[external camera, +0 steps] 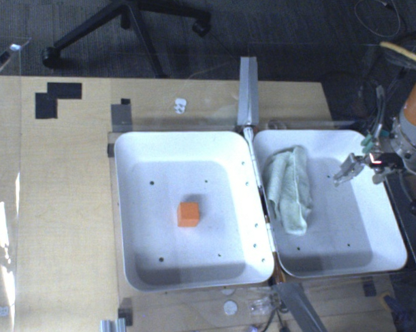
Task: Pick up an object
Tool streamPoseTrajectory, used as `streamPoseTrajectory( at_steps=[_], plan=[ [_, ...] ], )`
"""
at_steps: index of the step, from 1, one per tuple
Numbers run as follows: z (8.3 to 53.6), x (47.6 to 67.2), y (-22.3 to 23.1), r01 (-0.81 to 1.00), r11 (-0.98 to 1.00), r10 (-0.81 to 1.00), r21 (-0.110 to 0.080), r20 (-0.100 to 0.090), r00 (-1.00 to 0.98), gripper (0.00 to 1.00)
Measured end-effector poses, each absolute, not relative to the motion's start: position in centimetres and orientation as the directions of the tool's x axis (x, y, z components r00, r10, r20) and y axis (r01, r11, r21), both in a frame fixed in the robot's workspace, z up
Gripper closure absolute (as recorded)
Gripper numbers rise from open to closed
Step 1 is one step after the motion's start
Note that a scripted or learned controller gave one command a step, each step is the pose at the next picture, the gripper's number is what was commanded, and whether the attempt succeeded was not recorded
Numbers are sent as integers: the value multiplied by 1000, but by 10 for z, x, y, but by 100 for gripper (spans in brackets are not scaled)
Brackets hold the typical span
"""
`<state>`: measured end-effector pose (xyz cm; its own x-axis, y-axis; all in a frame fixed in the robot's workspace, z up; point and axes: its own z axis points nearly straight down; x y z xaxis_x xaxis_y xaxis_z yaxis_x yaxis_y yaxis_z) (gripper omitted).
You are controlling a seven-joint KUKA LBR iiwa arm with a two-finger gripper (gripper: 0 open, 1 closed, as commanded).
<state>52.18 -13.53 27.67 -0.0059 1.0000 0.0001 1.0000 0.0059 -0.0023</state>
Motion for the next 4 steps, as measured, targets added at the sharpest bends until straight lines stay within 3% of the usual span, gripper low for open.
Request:
streamPoseTrajectory(
  at_steps=[1,2,3,4],
  plan=[
    [125,574,-127,982,-187,982,-5,0,187,0],
    [90,621,-146,983,-181,983,12,2,181,0],
    [99,624,-143,984,-176,984,16,5,176,100],
    [192,657,-48,1000,-4,1000,1,1,4,100]
  ],
)
